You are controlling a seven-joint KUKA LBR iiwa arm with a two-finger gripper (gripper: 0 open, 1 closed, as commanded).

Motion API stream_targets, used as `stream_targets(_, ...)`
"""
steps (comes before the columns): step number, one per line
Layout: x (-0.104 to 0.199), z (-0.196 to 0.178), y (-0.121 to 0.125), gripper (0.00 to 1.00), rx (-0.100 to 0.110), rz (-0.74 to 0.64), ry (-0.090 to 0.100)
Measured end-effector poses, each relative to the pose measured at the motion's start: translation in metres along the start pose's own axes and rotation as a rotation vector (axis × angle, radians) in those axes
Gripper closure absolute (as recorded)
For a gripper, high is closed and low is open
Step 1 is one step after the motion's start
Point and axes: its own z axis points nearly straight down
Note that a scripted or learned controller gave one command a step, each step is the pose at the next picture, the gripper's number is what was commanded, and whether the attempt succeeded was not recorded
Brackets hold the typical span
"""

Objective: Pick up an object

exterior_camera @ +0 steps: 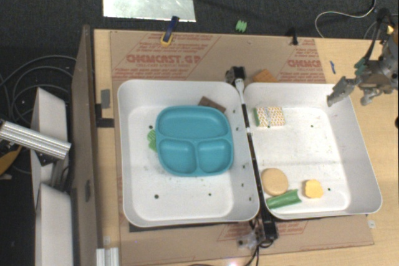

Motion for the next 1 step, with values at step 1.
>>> stream_targets(1, 0.0297, 0.1083, 0.0251, 0.0, 0.007, -0.004, 0.003)
